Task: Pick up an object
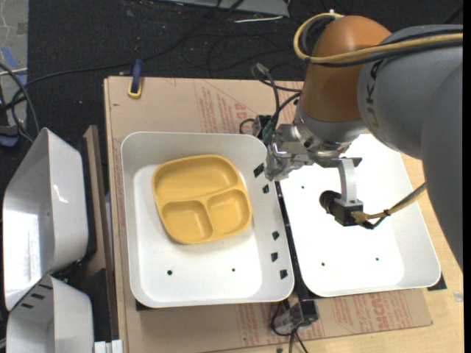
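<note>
Brown cardboard sheeting (221, 98) covers your bench under two shallow white bins, with dark floor and loose cables beyond. The bin on the view's left (199, 289) holds a yellow plastic plate with three compartments (202, 197), lying flat towards its far half. The grey arm (412, 87) reaches over the bin on the view's right (368, 271). Its gripper (280, 160) sits at the seam between the bins, just beside the plate's right edge. You cannot tell whether the gripper is released or clenched.
</note>
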{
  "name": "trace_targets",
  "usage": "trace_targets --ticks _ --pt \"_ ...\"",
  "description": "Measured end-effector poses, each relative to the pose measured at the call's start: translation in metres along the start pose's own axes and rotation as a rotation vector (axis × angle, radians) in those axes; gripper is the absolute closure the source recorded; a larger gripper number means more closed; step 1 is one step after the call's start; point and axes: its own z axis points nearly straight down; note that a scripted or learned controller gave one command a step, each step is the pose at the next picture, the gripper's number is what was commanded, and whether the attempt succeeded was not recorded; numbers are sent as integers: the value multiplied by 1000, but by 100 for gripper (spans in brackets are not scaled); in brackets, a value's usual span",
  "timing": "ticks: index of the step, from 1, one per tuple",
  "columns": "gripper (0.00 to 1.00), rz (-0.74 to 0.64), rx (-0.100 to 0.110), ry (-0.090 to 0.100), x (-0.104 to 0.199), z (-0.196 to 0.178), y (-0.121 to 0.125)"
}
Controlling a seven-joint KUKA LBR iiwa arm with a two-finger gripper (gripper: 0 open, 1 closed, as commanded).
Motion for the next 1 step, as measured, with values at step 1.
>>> trace_targets --ticks 1 --pt "100 -1 -3 1 47 -3 23"
